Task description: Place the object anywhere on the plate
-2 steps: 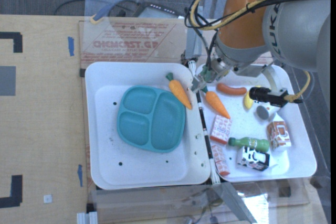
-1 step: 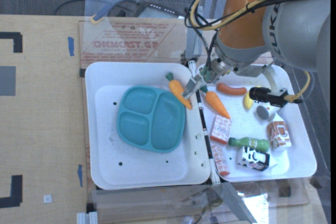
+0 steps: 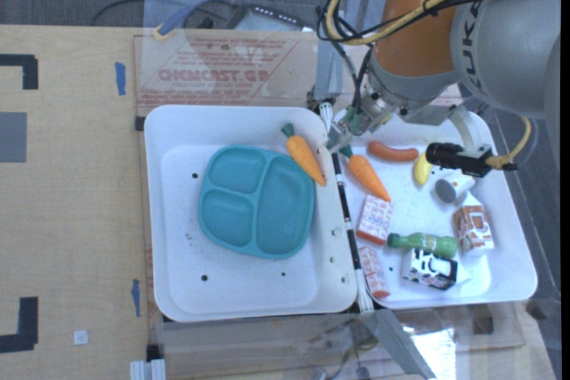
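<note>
A teal plate [image 3: 254, 205] with three compartments lies in the left bin [image 3: 178, 280]. An orange carrot [image 3: 305, 157] with a green top lies slantwise at the plate's upper right edge, its tip touching the rim. My gripper [image 3: 341, 136] hangs just right of that carrot, over the divider between the two bins. A second carrot [image 3: 367, 175] lies just below the gripper in the right bin [image 3: 508, 271]. I see nothing held between the fingers.
The right bin holds a sausage [image 3: 393, 152], a yellow piece [image 3: 421, 171], a grey piece [image 3: 445, 189], a red-and-white carton [image 3: 375, 218], a green bottle [image 3: 425, 242], a black-and-white box [image 3: 430, 267] and a brown carton [image 3: 474, 229].
</note>
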Robot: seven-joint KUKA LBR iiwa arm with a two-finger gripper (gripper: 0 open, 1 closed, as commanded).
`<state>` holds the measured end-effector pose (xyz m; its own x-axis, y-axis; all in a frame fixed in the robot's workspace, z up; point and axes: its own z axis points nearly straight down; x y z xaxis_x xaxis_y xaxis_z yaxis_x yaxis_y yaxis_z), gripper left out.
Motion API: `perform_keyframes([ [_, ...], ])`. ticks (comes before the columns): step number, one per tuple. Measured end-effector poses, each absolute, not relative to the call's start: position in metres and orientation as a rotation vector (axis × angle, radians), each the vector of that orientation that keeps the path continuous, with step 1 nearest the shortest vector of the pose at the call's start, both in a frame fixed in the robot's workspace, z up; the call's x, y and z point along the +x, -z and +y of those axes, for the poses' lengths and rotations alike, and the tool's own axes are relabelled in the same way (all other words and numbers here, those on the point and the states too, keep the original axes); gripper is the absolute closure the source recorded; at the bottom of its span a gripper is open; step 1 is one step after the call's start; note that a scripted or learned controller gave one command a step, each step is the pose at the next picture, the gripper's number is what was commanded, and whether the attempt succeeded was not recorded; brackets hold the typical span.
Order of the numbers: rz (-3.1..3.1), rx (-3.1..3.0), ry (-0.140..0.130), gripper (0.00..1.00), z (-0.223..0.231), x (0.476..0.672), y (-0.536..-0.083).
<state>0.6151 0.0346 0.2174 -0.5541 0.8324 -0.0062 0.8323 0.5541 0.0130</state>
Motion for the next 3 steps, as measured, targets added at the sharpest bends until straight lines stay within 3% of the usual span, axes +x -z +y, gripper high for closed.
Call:
perform_keyframes([
  [1, 2.803, 1.406, -0.003, 1.00, 0.032, 0.601, -0.232],
  [2, 2.804, 1.406, -0.003, 0.00, 0.032, 0.601, -0.232],
  [3, 2.799, 1.404, -0.008, 1.00, 0.032, 0.602, -0.243],
])
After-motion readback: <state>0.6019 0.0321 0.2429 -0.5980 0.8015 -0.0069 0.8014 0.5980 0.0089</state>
